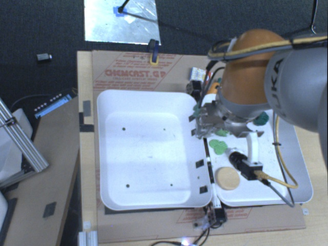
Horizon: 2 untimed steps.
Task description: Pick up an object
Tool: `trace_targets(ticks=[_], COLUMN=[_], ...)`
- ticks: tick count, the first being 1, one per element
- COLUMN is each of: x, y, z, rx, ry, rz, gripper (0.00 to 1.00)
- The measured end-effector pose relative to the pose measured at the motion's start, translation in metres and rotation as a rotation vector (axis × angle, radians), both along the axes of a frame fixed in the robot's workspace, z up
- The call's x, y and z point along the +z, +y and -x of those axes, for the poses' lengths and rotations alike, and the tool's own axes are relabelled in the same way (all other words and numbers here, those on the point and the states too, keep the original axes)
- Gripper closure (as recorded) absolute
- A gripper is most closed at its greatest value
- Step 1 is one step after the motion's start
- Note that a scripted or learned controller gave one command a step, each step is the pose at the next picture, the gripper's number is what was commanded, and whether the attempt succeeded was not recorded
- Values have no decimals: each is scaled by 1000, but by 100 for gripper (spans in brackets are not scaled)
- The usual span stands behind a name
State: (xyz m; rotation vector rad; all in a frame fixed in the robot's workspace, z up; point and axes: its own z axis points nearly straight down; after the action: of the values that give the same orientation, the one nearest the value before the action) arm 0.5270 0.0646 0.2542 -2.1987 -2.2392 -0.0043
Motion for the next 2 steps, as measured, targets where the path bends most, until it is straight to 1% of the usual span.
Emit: trace_targets(ticks=[1,2], x=[53,191], y=[-41,-52], z=[1,30], rx=[-18,-14], ry=[-6,-19], rz=[5,2], gripper=[100,100])
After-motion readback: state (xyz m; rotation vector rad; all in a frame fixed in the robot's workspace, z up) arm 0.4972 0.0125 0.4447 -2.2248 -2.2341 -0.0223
